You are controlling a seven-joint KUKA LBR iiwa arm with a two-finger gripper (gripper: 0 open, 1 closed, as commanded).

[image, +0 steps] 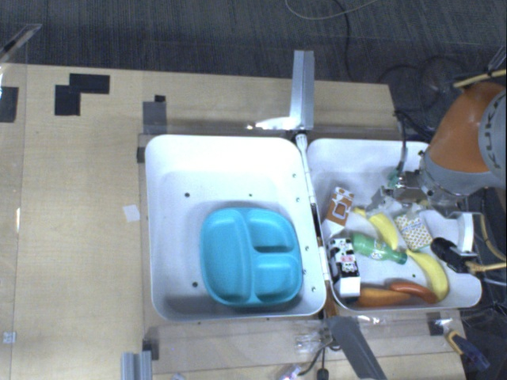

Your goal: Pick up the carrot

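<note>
Two white bins on the counter [71, 236]
Blue divided plate [252, 254] left; banana [412, 252], green bottle [376, 247] right.

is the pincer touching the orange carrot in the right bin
Apart. The camera view shows the pincer near the bin's far side, while the orange carrot lies at its near edge.

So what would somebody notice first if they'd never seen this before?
Probably the big bright blue plastic divided plate in the left white bin. Then the jumble in the right white bin: two yellow bananas, a green bottle and the long orange carrot by the near wall. The grey arm with its orange band reaches in from the right.
</note>
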